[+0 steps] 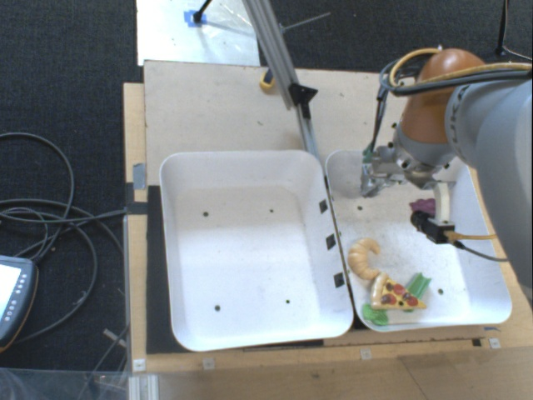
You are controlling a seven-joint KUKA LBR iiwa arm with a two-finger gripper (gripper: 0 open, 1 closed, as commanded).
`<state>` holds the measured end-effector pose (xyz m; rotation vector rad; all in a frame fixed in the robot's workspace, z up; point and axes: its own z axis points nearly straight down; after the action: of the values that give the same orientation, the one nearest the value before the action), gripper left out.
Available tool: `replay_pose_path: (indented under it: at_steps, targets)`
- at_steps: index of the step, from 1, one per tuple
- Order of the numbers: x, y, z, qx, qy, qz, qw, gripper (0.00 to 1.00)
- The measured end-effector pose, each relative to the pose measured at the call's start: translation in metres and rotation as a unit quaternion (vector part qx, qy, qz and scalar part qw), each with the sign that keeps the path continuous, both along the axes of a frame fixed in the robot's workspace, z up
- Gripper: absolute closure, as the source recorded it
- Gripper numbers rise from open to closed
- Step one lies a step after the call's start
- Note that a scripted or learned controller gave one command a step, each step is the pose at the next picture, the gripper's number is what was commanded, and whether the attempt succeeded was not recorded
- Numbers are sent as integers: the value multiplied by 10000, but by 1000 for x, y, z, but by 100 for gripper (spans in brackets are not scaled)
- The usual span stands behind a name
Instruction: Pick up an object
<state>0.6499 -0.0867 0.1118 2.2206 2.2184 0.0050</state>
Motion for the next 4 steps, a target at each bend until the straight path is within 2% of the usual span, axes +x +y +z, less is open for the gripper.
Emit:
replay_pose_path:
  at_steps: [2, 3, 4]
  targets:
    - [-4, 4, 115, -6, -21, 26, 10000, 100]
    - [1, 64, 125, 9, 3, 62, 10000, 100]
    - [-3, 122, 131, 10, 8, 62, 10000, 100]
